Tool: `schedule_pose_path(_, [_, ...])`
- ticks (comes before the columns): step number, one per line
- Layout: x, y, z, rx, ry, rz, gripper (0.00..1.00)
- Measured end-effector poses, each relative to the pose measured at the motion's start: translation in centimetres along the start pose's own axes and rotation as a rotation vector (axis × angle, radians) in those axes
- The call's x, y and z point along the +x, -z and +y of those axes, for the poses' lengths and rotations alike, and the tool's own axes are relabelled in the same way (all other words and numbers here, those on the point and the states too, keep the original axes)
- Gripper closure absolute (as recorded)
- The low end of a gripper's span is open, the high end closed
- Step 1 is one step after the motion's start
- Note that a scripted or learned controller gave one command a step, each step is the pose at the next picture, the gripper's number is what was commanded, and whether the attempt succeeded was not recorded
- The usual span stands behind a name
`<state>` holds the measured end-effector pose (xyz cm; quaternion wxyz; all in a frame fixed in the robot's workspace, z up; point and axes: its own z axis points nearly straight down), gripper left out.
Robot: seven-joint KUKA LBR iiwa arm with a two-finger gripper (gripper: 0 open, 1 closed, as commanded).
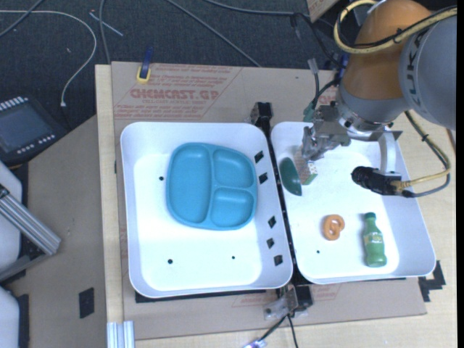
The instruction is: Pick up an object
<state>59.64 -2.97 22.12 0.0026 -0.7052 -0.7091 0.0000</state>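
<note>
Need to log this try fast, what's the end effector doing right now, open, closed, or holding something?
End effector: cannot be told; it is low in the right bin, beside the dark green object.

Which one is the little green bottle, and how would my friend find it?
Look in the right-hand shallow white bin, at the corner nearest the camera. The small green plastic bottle lies there beside a small orange pretzel-shaped toy. It is the only bottle-shaped thing, brighter green than the dark teal piece under the robot's claw.

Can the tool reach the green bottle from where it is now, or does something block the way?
Probably yes. The tool hangs over the right bin, and the green bottle lies in that bin with open floor around it; the orange pretzel lies apart, to its left.
</note>
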Motion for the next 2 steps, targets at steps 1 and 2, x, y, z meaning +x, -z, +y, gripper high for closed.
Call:
schedule_pose_path(1, [4.2,-0.5,-1.7,0.000,-0.001,-0.001,1.00])
schedule_pose_path(2, [9.4,0.9,-3.8,-0.001,0.000,0.000,1.00])
